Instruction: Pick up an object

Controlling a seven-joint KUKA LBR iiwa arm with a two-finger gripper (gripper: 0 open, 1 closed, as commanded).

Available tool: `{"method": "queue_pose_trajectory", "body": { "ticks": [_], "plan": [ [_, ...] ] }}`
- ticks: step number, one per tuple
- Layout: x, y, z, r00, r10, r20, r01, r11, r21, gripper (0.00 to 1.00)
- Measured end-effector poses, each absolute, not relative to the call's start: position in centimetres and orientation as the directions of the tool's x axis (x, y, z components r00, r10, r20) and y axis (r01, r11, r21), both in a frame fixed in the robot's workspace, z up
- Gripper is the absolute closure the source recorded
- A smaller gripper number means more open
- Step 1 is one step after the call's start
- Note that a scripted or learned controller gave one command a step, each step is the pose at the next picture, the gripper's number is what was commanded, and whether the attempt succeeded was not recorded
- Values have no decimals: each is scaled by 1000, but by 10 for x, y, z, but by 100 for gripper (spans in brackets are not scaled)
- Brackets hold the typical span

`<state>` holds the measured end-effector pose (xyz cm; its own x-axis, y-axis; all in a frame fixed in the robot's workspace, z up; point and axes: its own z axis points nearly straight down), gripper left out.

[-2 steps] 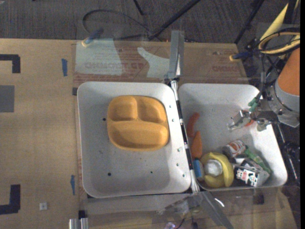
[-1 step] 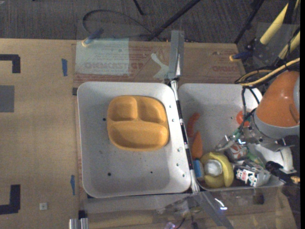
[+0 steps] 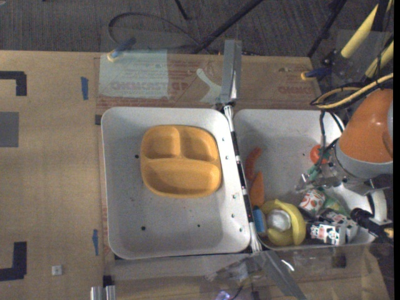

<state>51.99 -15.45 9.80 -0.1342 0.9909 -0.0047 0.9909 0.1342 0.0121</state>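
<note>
A matt orange plastic divided tray (image 3: 180, 160) lies in the smooth, white plastic left bin (image 3: 119, 186), which sits on a dull brown cardboard-covered bench (image 3: 50, 186). The arm's orange band (image 3: 370, 130) looks smooth and slightly glossy; the yellow cup (image 3: 284, 222) shines.

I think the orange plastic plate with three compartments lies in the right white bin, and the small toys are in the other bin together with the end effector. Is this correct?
Not quite. The orange plastic plate with three compartments lies in the left white bin, as the camera view shows. The small toys, such as the yellow round toy, are in the right white bin, where the end effector also is.
</note>
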Motion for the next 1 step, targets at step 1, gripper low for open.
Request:
{"method": "queue_pose_trajectory", "body": {
  "ticks": [1],
  "plan": [
    [535, -100, 202, -142, 990, 0, 990, 142, 2, 100]
  ]
}}
